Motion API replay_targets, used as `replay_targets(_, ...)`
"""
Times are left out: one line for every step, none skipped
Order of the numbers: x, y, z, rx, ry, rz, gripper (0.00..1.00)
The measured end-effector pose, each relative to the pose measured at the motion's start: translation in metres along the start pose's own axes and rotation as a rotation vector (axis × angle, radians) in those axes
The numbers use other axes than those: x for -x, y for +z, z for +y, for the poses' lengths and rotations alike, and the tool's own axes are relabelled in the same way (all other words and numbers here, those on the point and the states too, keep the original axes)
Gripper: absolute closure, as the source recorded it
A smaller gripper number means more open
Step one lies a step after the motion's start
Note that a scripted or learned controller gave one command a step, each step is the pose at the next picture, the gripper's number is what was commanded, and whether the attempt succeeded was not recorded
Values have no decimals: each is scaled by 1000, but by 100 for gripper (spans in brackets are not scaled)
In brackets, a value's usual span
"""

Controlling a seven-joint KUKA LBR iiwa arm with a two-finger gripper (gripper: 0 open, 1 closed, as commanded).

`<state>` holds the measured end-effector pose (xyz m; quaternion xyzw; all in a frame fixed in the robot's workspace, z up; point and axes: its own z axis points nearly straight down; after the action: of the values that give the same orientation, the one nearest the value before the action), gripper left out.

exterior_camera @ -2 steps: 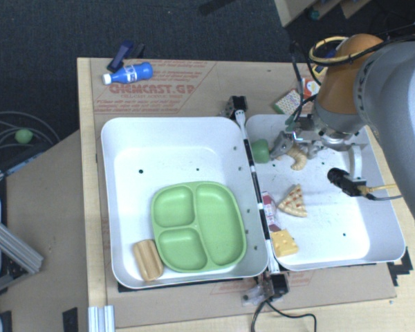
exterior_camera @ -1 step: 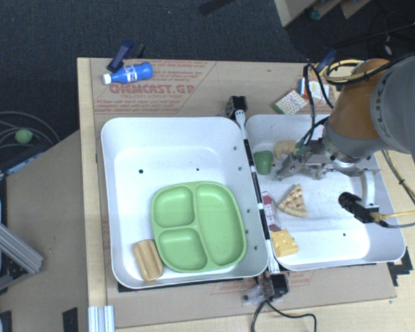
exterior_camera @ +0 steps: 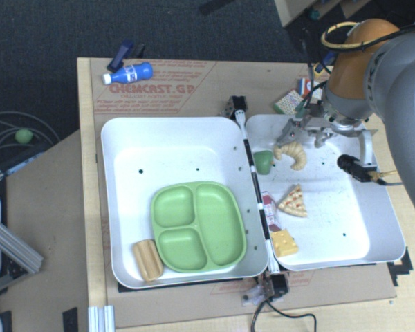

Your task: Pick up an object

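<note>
- Bench board (exterior_camera: 194, 81): printed red lettering across its far part, partly legible as "GEMCAST.GP"; smaller lines beneath are too fine to read. A blue and white bottle (exterior_camera: 128, 73) lies on the board's far left corner, label unreadable.
- Left bin (exterior_camera: 124, 144): holds a green 3-compartment tray (exterior_camera: 197, 225) and a tan ridged block (exterior_camera: 147, 259) just beside the tray's near left corner.
- Right bin (exterior_camera: 346, 213): holds 1 green piece (exterior_camera: 263, 161) against the divider, 1 croissant (exterior_camera: 294, 153), 1 pizza slice (exterior_camera: 292, 203), 1 cheese wedge (exterior_camera: 283, 243) and 1 red-and-white stick (exterior_camera: 269, 209) along the left wall.
- Gripper (exterior_camera: 306, 135): low over the right bin's far end, directly above and behind the croissant. Finger spacing cannot be made out, and nothing is seen held.
- Task status, as judged: approach stage only. All objects rest on bin floors; the croissant appears the likely target. Closing and lifting remain outstanding.
</note>
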<state>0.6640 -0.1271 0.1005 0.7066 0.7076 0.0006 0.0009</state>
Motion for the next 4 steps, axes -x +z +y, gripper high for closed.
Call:
replay_targets(-13, 16, 2, -4, 0, 1, 0)
replay_targets(-13, 4, 4, 0, 0, -1, 100)
replay_targets(-13, 5, 3, -2, 0, -1, 0)
replay_targets(-16, 16, -53, -4, 2, 1, 0)
